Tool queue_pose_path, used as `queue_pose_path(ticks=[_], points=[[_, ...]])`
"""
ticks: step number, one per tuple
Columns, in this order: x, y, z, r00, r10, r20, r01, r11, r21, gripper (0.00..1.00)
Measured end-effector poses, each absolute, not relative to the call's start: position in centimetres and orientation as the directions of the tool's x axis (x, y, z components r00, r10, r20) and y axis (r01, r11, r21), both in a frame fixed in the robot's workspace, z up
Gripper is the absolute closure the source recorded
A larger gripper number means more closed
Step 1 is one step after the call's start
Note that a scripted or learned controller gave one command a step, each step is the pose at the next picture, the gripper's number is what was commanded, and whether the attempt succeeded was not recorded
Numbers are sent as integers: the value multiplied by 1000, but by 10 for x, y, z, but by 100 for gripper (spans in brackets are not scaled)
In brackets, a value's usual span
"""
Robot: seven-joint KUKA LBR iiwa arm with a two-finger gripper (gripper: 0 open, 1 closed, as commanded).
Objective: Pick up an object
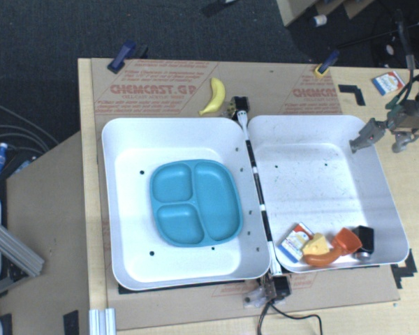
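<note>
Tool at right edge of frame, graspable clutter low in the right bin.

The grey two-finger tool [380, 132] hung over the upper right rim of the right white bin [321, 159], fingers spread and holding nothing. The small heap of toy food items [327, 244] lay toward lower centre-right, huddled in the bin's bottom corner; its walls crowded any approach. The blue divided plate [195, 202] sat apart, left.

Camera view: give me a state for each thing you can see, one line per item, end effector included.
End effector: over the right bin's far right rim, holding nothing.
Blue divided plate: flat in the left bin, nothing on it.
Small items: clustered in the right bin's near corner, touching each other.
Banana: on the board behind the bins, outside both.
Right bin: speckled floor.
Left bin: holds the plate.
</note>
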State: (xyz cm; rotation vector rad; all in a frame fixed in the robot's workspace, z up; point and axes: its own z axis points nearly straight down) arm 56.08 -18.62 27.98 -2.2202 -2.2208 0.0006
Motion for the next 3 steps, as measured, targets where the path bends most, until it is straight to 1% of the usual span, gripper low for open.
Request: queue_pose_path(ticks=[1, 2, 3], points=[[560, -171, 95, 0, 1000, 1, 1000, 0, -3, 0], [561, -171, 105, 1, 1000, 0, 1000, -1, 1, 100], [541, -130, 223, -1, 1000, 0, 1000, 1, 3, 100]])
